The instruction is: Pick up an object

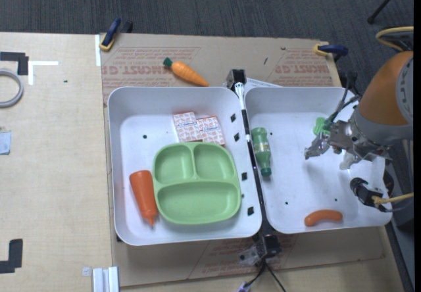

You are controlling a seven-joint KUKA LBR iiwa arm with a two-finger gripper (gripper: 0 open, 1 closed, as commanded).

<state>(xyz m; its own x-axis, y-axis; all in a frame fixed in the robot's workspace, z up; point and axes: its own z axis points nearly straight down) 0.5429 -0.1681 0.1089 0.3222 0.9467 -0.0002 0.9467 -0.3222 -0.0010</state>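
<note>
Currently: gripper above right bin, nothing held

Gripper (327,147) is seen over the right bin (289,103), fingers slightly parted, nothing between them. Green bottle (262,151) lies away from it, beside the bin's left wall, long axis along that wall.

A grey robot arm (388,120) with a broad orange band above its wrist. Its metal two-finger gripper (316,150) carries a small green part at its base, and black and yellowish cables loop alongside.
</note>
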